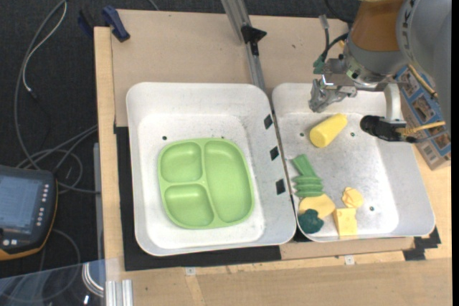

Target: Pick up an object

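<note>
My gripper (324, 101) hangs over the back of the right bin (401, 175), just above and behind a yellow cylinder (328, 131) that lies on the bin floor. Nothing shows between the fingers. Nearer the front of the same bin lie a green ridged piece (307, 178), a dark green round piece (311, 222), a yellow block (346, 221), a small orange-yellow piece (352, 196) and a yellow lump (320, 205).
The left bin (143, 154) holds a light green divided plate (206, 183). A metal pole (233, 3) slants down to the wall between the bins. Cables and a tablet (25, 208) lie off the bench at the left.
</note>
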Robot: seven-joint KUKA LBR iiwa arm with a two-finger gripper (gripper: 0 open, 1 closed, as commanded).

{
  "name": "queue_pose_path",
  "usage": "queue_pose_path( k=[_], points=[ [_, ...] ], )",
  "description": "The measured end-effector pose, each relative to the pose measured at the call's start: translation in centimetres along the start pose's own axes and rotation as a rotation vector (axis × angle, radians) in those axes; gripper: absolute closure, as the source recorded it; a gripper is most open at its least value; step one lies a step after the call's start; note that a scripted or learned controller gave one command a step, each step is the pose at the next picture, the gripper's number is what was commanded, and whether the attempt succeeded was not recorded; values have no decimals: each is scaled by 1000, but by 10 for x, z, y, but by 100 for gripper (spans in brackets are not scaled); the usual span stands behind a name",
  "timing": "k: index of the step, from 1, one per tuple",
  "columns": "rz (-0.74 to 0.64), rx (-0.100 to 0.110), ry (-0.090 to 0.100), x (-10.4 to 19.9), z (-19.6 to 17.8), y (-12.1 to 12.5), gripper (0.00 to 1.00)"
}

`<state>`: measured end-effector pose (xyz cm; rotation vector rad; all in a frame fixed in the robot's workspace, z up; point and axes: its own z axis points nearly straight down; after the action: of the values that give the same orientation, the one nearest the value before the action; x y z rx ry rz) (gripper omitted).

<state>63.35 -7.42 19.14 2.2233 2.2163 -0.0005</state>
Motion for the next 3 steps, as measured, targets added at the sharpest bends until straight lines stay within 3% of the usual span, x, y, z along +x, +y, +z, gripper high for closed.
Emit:
queue_pose_path(
  k=[1,2,3],
  points=[
    [1,-4,0,-38,-54,-30,100],
    [0,1,-1,-83,-3,12,100],
    [-4,-9,-2,-108,-73,39,100]
  ],
)
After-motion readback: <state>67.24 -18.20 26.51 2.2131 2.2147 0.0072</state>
